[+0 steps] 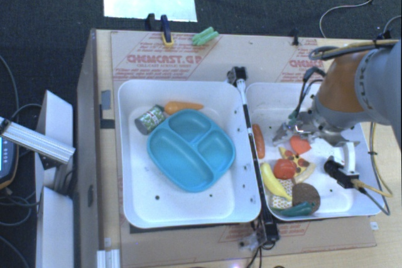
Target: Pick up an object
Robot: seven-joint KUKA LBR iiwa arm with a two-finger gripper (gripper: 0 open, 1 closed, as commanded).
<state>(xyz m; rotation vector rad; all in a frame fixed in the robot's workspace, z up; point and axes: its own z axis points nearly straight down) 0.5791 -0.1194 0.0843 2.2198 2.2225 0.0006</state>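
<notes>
Right, from my seat the counter [182, 50] carries two white bins side by side, and I'll work down in size. The left bin [135, 198] holds a blue divided plate [191, 149] near its middle, with a small can [150, 118] and a carrot [183, 107] toward its far edge. The right bin [273, 97] has the arm [355, 88] over it, reaching in from the right side. Its pincer [290, 130] hangs low near the bin's middle, just beyond an orange-red wedge [299, 145]; I cannot tell whether it is spread or pressed together, and I see nothing between its tips. The candidate objects crowd the near left corner: a brown round piece [306, 195], a banana [272, 179], a tomato [284, 168] and a sausage [259, 140] along the left wall. My worry is the crowding: a descent there could catch two items, or nudge the wedge aside and close on air. The sausage against the wall leaves little room for a tip.
</notes>
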